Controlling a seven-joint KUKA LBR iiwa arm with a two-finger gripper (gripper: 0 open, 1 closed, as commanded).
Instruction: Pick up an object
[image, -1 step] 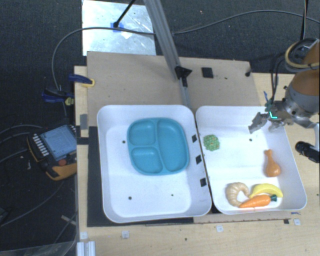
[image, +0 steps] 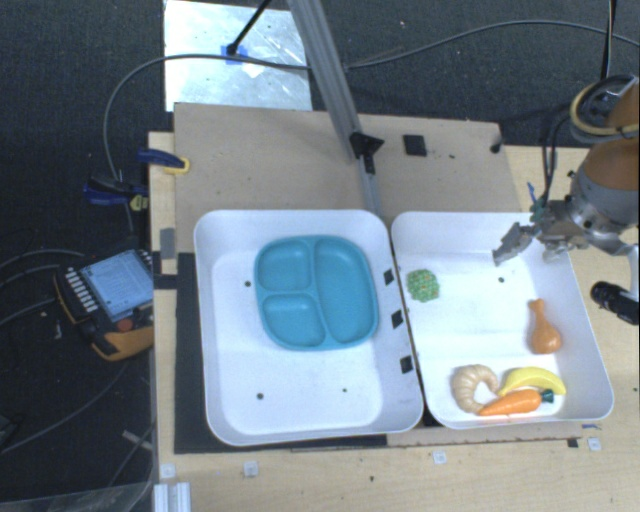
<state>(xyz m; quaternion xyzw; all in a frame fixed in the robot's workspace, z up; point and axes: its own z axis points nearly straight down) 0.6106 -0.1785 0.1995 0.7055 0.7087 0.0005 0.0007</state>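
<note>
Toys (image: 508, 388) lie in white bins (image: 590, 400) on a tan bench (image: 260, 160) (fingers (image: 512, 245) apart, holding nothing).

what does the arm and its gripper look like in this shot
The arm is grey and rounded with an orange band above the wrist, and black cables run alongside it. It ends in a small grey metal gripper with two slim fingers.
</note>
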